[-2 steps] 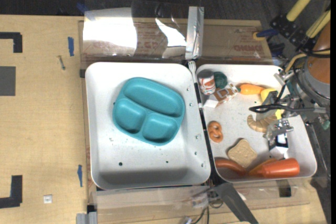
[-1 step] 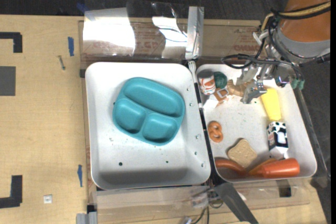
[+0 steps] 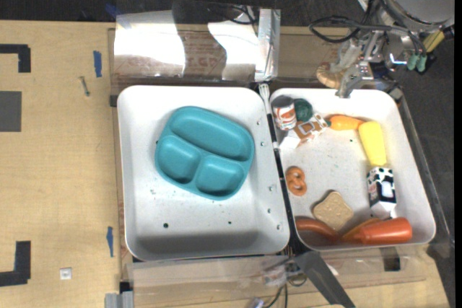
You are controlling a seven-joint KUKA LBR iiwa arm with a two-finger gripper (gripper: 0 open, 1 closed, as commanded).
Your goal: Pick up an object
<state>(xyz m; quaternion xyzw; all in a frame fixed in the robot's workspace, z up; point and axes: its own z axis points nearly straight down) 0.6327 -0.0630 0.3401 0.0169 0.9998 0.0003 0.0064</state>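
The arm's gripper [image 3: 355, 72] hangs at about one o'clock in the view, over the far rim of the right bin [image 3: 417, 155], and a tan, biscuit-like piece [image 3: 330, 73] sits against its fingers, though whether the claw is apart or clamped on that piece I cannot tell. Inside the right bin, a yellow banana-shaped toy [image 3: 373, 142] lies at three o'clock with a small orange piece [image 3: 343, 122] just beside its far end, and a black-and-white carton [image 3: 382, 191] stands nearer the front. A slice of toast [image 3: 333, 209] and a red sausage [image 3: 378, 230] lie along the near edge at five o'clock, a pretzel [image 3: 296, 180] near the dividing wall. The left bin [image 3: 137, 155] holds a teal divided tray [image 3: 205, 151] at its centre
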